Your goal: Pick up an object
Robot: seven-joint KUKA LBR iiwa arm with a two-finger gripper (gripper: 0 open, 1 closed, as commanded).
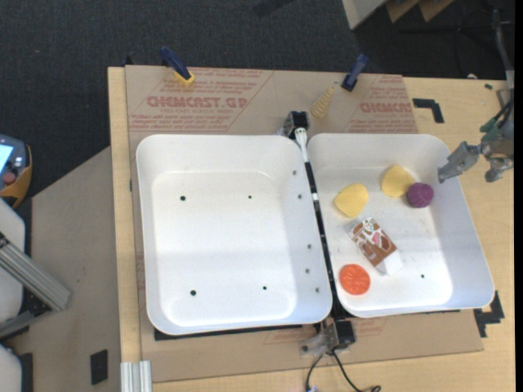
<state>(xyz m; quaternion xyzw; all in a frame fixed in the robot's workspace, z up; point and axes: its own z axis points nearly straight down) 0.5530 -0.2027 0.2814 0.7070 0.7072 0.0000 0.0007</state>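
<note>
Objects for picking, all in the right-hand shallow white plastic bin (458,280), near to far: flat round orange disc (355,279) nearest; just behind it a brown-and-white printed carton (375,243) lying tilted; then a smooth pale yellow lump (351,200); a second yellow lump (397,181) touching a small matte purple ball (420,194). Left white bin (155,219) beside it on the desk (212,96). End effector (470,162) at the right bin's far right rim, holding nothing; finger spread cannot be told.
</note>
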